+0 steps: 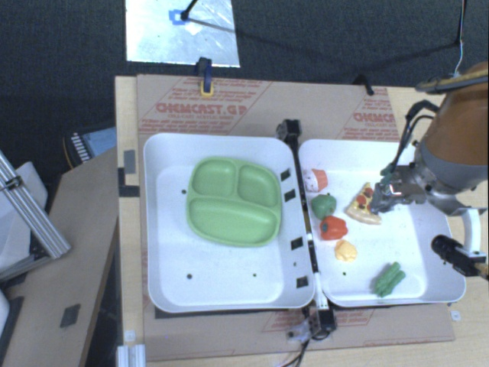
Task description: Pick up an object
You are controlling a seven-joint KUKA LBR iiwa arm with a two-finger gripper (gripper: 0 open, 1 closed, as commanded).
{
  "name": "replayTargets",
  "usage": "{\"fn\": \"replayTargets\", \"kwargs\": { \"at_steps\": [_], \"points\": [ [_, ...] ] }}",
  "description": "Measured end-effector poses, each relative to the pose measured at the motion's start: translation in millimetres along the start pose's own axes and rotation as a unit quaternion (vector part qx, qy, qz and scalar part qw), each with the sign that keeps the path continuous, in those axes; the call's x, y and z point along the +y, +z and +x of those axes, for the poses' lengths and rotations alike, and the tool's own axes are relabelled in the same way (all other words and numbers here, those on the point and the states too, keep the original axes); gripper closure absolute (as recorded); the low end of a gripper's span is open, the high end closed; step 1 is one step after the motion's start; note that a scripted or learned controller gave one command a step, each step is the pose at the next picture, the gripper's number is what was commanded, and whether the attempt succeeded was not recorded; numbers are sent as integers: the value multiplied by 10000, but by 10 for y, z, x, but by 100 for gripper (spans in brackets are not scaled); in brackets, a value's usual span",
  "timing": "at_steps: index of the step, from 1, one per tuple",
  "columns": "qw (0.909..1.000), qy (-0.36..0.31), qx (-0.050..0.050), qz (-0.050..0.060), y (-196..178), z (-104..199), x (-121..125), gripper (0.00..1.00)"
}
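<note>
One tool (382,197) over pizza slice (364,206), right bin (428,285)

Toys (334,227) crowd the right bin's (428,277) left side; its near-right floor seems open.

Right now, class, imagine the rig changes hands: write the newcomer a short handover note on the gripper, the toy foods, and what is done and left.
Gripper: low in the right white bin, at the flat pizza-slice toy; grasp unconfirmed.
Also in the right bin: red-and-white toy, dark green round toy, red pepper toy, small yellow toy, green bean-like toy.
Left white bin: green sectioned plate.
Done: approach.
Left: grasp, lift.
</note>
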State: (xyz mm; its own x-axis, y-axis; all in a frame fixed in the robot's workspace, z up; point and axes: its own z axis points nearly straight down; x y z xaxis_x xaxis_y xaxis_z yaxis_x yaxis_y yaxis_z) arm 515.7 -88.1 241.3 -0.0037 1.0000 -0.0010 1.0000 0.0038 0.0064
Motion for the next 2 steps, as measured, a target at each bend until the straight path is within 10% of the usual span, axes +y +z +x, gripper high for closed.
{"fn": "replayTargets", "kwargs": {
  "at_steps": [2],
  "points": [
    [10000, -38, 19, 22, 61, 1098, -64, 100]
  ]
}}
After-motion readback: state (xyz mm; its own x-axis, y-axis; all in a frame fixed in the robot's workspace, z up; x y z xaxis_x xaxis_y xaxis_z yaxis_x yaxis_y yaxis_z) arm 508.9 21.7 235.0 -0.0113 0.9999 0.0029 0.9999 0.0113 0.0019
